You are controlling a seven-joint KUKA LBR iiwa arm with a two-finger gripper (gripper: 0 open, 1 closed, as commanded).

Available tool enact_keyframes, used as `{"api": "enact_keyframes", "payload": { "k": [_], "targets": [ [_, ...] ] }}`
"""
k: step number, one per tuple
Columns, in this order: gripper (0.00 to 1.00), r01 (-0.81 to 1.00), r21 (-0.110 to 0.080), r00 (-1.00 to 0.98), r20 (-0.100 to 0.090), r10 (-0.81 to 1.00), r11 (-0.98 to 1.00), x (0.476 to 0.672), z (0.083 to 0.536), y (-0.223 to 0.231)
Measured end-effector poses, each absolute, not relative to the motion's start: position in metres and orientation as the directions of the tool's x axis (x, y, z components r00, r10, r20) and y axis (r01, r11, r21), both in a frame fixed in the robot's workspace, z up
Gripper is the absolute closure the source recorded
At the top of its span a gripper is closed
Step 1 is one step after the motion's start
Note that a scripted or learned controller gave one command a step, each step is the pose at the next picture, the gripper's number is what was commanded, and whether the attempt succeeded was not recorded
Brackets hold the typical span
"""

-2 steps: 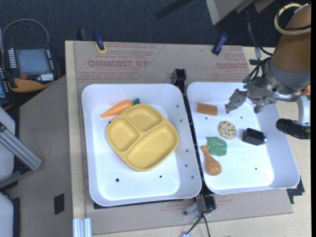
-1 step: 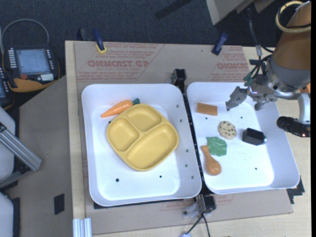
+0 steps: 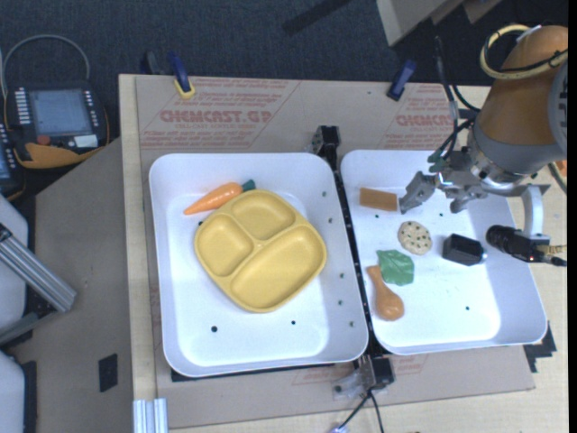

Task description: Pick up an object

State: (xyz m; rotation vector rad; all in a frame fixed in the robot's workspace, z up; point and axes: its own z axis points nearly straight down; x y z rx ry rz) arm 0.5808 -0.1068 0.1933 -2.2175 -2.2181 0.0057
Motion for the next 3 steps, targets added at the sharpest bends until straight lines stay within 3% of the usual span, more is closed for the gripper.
{"api": "enact_keyframes", "payload": {
  "k": [2,3],
  "targets": [
    [0.0,1.0,-0.002,-0.001,0.0,1.0,0.001,0.584,0.09,-0.107],
    [1.0,1.0,0.007,0.002,-0.003,1.0,-0.002,0.586,0.106,-0.109]
  ]
}}
